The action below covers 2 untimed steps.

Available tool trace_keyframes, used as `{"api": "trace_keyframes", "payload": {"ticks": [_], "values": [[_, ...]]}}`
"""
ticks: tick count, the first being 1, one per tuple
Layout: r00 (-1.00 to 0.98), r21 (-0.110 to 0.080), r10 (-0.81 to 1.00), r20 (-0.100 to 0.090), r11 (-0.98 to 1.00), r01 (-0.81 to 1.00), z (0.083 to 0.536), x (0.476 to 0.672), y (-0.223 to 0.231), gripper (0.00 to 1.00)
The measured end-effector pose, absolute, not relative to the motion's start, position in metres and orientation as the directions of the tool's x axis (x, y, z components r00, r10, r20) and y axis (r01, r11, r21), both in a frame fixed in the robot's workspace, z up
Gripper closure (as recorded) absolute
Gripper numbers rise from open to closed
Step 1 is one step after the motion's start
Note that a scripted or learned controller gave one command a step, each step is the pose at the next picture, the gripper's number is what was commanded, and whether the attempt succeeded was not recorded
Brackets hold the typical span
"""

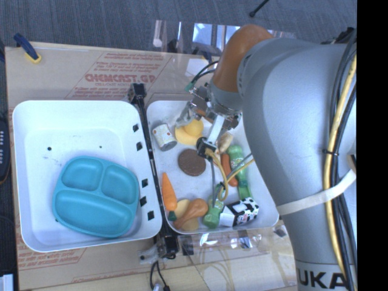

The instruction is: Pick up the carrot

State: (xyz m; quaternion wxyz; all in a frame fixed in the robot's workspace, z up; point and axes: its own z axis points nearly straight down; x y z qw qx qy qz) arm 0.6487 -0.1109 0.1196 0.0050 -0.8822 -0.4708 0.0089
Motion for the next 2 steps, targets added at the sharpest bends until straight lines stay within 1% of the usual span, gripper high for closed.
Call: {"api": "trace_keyframes", "payload": {"ticks": [1, 2], "values": [[0.825, -0.012, 0.566, -0.009, -0.825, 0.566, 0.091, 0.605, -0.119, 0.00], [0.887, -0.005, 0.462, -0.007, -0.887, 0.462, 0.092, 0.644, -0.109, 0.00]]}}
